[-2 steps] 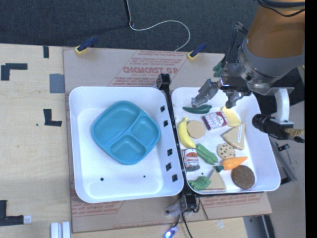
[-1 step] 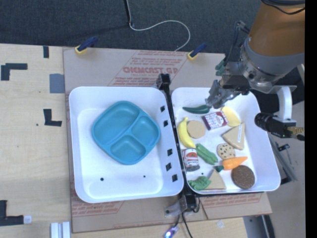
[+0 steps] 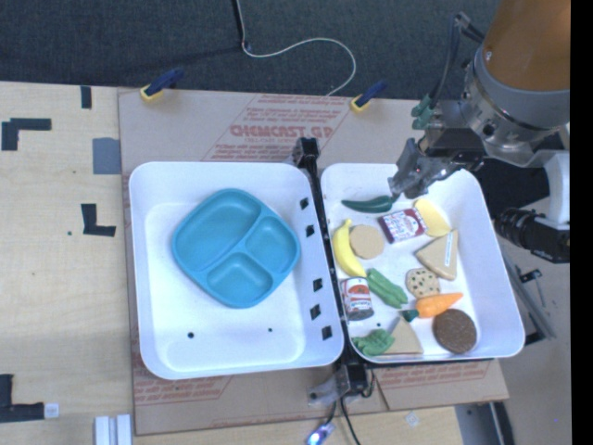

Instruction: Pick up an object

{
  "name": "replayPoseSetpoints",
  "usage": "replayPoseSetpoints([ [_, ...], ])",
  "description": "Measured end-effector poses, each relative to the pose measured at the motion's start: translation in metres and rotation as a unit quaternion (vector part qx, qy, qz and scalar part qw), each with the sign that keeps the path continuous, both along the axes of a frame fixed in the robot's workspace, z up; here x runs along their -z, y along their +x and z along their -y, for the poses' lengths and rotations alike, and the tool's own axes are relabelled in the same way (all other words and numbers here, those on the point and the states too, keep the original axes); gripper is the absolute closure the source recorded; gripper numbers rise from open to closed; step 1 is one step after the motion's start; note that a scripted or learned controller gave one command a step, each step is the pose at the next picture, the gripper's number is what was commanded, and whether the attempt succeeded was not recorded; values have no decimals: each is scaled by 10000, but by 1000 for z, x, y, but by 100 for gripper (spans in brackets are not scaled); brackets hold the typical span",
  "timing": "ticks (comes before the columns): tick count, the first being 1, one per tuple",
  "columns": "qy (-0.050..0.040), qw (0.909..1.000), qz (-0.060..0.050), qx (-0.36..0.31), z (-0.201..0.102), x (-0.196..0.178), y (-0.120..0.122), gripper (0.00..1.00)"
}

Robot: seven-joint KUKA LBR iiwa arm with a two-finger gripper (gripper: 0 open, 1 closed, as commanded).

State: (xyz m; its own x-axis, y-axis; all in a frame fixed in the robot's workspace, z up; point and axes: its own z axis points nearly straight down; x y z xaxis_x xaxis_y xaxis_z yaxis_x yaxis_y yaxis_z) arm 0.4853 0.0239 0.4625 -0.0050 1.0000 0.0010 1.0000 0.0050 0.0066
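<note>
- the gripper (image 3: pixel 408 185) hangs over the far part of the right bin (image 3: pixel 494 248), its dark fingers pointing down and toward the divider (image 3: pixel 320 239) between the two bins.
- how far apart the fingers stand cannot be told at this slant; nothing is seen between them.
- a green pepper (image 3: pixel 369 204) lies just beside the fingertips, on the divider side of them; touching or not is unclear.
- a red-and-white packet (image 3: pixel 401 224) and a yellow piece (image 3: pixel 432 216) lie just nearer the camera than the gripper.
- a banana (image 3: pixel 346 248) lies along the divider inside the right bin, with a round tan cookie (image 3: pixel 367 241) beside it.
- nearer the camera in that bin: a small can (image 3: pixel 357 298), a carrot (image 3: pixel 437 304) and a brown round piece (image 3: pixel 455 330).
- a blue sectioned plate (image 3: pixel 235 247) sits in the left bin (image 3: pixel 157 341), across the divider from the food.
</note>
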Motion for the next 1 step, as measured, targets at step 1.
replayPoseSetpoints([
  [1, -1, 10000, -36, -14, -66, -13, -1, 100],
])
